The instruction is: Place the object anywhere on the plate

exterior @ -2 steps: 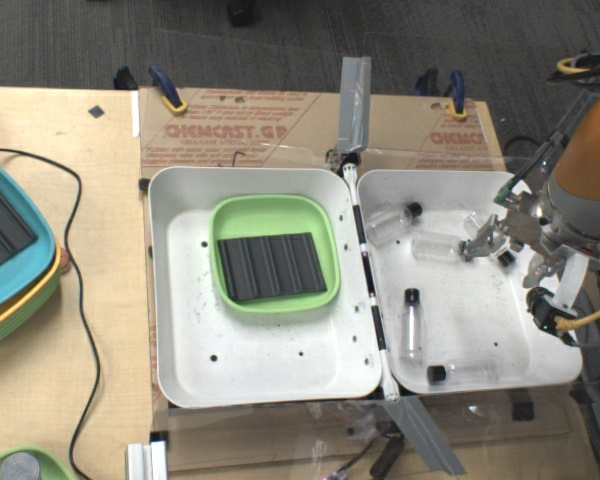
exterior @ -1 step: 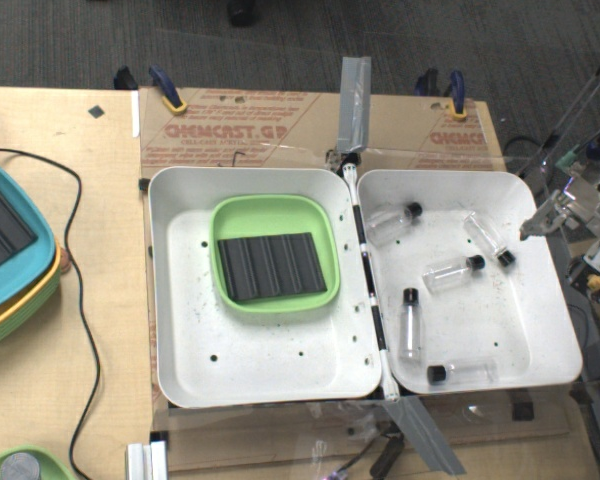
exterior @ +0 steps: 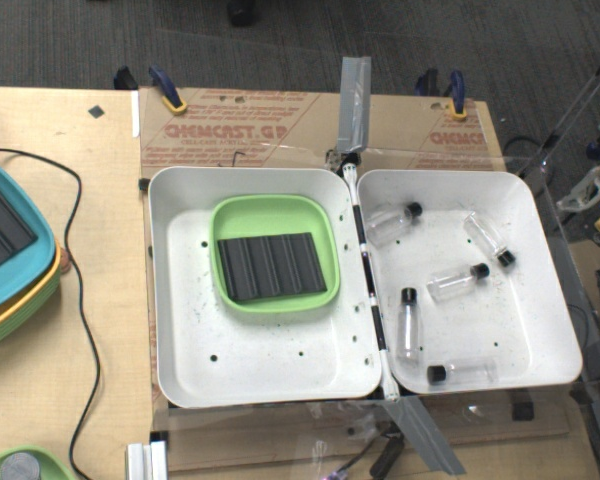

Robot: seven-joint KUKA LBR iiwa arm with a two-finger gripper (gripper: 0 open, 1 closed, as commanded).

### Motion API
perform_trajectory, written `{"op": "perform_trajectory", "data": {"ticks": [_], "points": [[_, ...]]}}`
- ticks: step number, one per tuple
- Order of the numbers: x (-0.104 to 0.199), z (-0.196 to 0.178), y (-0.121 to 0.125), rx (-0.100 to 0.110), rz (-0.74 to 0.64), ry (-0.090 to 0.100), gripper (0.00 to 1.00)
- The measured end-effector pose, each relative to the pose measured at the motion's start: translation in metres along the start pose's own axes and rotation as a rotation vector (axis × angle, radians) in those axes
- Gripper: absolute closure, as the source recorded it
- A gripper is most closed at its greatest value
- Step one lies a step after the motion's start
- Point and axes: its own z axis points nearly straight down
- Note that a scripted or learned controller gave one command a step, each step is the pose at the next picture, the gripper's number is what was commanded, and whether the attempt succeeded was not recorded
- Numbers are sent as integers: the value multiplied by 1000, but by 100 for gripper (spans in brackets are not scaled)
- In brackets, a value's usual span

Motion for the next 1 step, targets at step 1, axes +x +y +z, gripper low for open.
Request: {"op": "perform_trajectory", "data": {"ticks": [1], "points": [[7, -49, 20, 0, 220, 1, 0]]}}
